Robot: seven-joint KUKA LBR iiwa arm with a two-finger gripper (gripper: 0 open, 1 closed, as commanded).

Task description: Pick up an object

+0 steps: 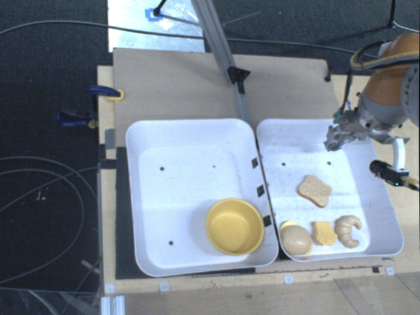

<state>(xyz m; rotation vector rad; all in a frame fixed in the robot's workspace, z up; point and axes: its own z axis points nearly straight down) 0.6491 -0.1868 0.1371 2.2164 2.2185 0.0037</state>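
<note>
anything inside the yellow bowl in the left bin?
Nothing visible inside the yellow bowl: its yellow inner surface shows bare. It sits in the left bin, near the front right corner. The bin floor under the bowl is covered, so whatever is beneath cannot be seen.

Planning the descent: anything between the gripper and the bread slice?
No. In the camera view, only bare white bin floor lies between the gripper and the bread slice.

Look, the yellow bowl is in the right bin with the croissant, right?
Not quite. The camera view shows the yellow bowl in the left bin. The croissant is in the right bin.
</note>
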